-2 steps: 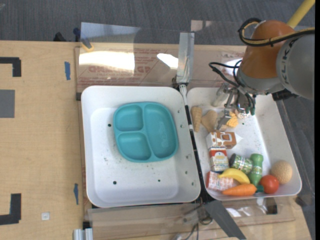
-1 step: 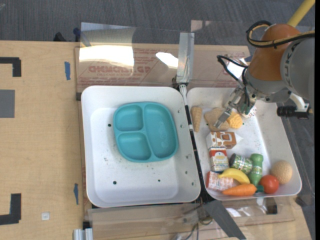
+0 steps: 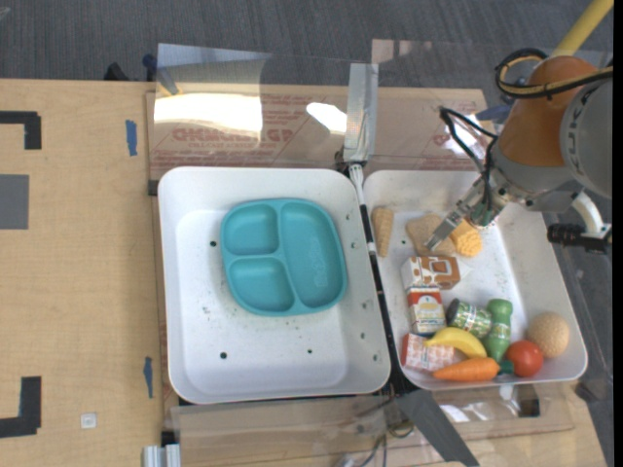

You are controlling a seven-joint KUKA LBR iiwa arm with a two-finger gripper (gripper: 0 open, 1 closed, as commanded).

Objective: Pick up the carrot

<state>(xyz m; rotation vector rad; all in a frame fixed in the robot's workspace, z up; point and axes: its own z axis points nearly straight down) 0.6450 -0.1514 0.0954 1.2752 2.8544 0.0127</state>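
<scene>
The orange carrot [image 3: 465,370] lies flat along the near wall of the right bin [image 3: 545,261], just below a banana [image 3: 458,341] and left of a red tomato [image 3: 525,358]. My gripper [image 3: 456,226] hangs over the far part of that bin, well away from the carrot. It is low between a tan bread slice [image 3: 424,230] and a yellow toy [image 3: 469,240]. Nothing is visibly held in it.
A cone [image 3: 383,230], a brown cracker [image 3: 435,270], a small carton [image 3: 425,309], a green can [image 3: 470,317], a green bottle [image 3: 499,324] and a tan ball [image 3: 550,334] crowd the right bin. A teal divided plate [image 3: 284,256] sits in the left bin [image 3: 195,339].
</scene>
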